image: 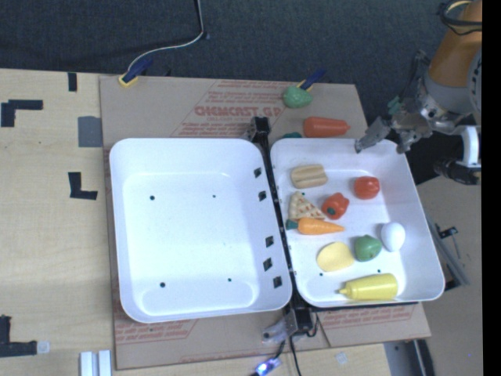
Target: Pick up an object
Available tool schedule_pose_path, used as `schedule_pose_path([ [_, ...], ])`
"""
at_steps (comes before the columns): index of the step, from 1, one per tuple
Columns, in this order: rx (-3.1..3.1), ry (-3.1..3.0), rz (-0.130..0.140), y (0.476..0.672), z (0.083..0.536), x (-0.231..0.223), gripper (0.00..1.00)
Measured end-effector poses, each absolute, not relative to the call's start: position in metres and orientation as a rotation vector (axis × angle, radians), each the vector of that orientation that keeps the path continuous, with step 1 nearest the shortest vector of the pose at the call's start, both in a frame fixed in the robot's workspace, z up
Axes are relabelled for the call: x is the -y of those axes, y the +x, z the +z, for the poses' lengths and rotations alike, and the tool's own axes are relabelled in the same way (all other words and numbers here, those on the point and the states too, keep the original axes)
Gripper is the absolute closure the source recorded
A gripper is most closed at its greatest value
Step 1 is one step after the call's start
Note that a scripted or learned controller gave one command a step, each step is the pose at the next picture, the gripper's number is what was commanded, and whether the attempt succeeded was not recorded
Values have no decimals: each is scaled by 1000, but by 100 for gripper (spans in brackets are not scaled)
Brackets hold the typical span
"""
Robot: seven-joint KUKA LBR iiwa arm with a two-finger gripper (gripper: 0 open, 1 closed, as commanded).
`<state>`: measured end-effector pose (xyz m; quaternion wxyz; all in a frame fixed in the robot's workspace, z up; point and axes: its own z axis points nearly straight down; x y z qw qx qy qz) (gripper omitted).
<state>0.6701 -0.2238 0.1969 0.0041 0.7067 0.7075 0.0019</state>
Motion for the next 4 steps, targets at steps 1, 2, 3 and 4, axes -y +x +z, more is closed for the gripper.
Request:
schedule_pose_path([
  [1, -2231, 2217, -2, 668, 79, 140, 0],
  [2, -2221, 2221, 0, 620, 86, 116, 0],
  [3, -2205, 2217, 2, 583, 89, 101, 0],
  [4, -2221, 2222, -2, 553, 86, 96, 0],
])
